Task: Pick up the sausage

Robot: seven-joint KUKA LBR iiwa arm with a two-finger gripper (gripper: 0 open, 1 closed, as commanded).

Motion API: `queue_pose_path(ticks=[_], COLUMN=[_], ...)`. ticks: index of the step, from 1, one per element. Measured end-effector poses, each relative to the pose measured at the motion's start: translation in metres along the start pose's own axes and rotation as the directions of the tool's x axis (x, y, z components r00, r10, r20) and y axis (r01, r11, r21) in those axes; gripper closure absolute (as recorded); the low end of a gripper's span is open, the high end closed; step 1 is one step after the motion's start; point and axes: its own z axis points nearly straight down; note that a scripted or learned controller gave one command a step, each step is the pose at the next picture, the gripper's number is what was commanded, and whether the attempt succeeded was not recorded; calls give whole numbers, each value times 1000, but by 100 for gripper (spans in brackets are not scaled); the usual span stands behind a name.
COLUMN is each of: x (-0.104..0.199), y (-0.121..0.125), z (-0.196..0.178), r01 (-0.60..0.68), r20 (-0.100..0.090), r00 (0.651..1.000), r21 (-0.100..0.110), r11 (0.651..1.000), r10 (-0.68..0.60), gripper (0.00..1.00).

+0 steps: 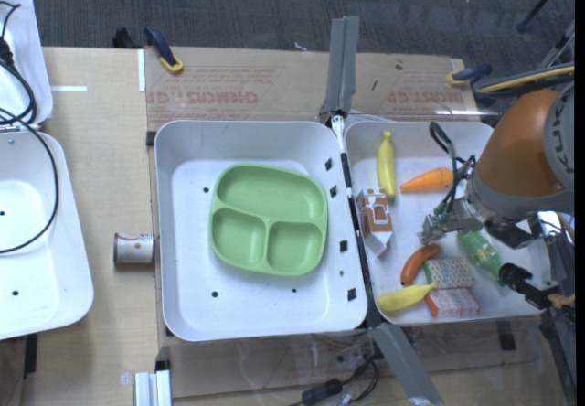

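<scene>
The sausage (419, 261) is a short orange-red link lying at a slant on the floor of the right bin (413, 141), near its front. My gripper (436, 229) hangs just above and slightly right of the sausage's upper end, below the orange band of the arm (521, 153). Whether it touches the sausage cannot be made out. The sausage rests on the bin floor, with nothing seen lifting it.
Around the sausage lie a yellow banana (405, 298), a patterned box (452, 286), a green bottle (480, 250), a carrot (426, 180), a second banana (387, 165) and a small brown carton (376, 213). The left bin (183, 212) holds a green divided plate (270, 219).
</scene>
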Motion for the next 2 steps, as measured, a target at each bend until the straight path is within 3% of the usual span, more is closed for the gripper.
queue_pose_path(ticks=[1, 2], x=[0, 35], y=[0, -29], z=[0, 11], r01=[0, -46], r20=[0, -2], r00=[1000, 999], r21=[0, 8], r11=[1000, 999], r10=[0, 46], gripper=[0, 0])
